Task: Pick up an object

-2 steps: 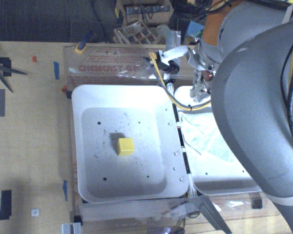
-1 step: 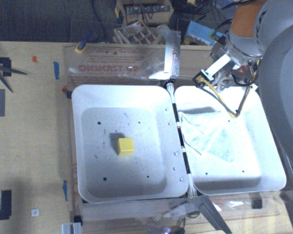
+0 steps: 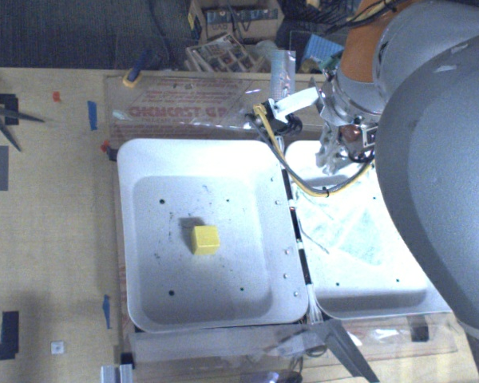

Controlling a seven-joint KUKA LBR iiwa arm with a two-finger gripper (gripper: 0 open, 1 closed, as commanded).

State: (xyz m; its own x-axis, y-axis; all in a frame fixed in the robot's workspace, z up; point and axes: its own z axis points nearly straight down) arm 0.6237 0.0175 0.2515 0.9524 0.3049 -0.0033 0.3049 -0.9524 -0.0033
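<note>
A small yellow cube-shaped block (image 3: 206, 239) lies near the middle of the left shallow white plastic bin (image 3: 144, 166); my two-finger metal gripper (image 3: 333, 159) hangs over the far edge of the right white bin (image 3: 367, 302), well apart from it; whether my grip is spread, I cannot tell.

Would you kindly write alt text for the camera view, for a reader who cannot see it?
A small yellow block lies near the middle of the left white bin. The grey arm's gripper hangs over the far end of the right bin, well away from the block.
</note>
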